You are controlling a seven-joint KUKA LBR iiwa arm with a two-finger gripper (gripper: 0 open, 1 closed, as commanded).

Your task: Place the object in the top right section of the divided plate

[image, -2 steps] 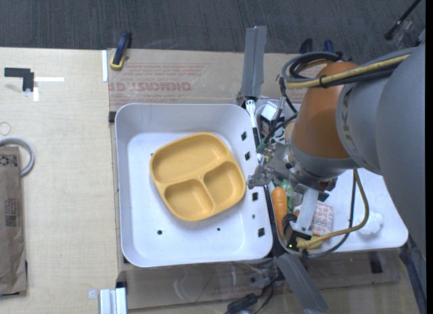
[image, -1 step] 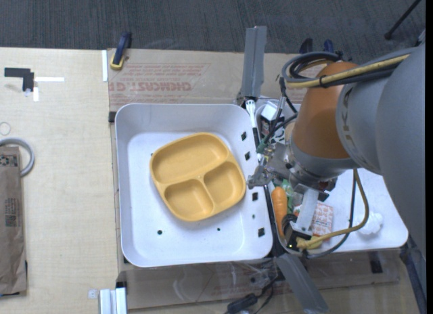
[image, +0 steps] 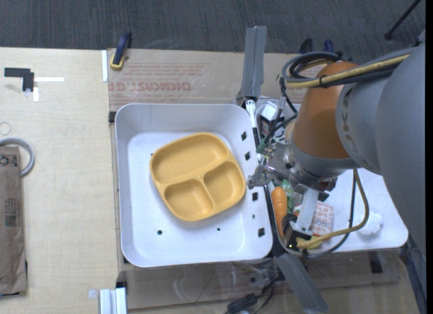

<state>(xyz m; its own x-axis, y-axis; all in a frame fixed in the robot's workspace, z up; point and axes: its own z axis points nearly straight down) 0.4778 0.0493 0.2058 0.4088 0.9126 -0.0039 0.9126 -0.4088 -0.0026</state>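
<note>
A yellow divided plate lies tilted in the left white bin, with one large section and two smaller ones, all bare. An orange carrot-like object lies at the left edge of the right bin, close to the wall between the bins. My gripper hangs over the right bin, just above and right of the carrot. The arm's orange band and grey wrist hide most of it.
A white packet with red print and a small white object lie in the right bin beside the arm. Cables loop around the wrist. A brown paper bag and a blue-and-yellow tool rest on the bench outside the bins.
</note>
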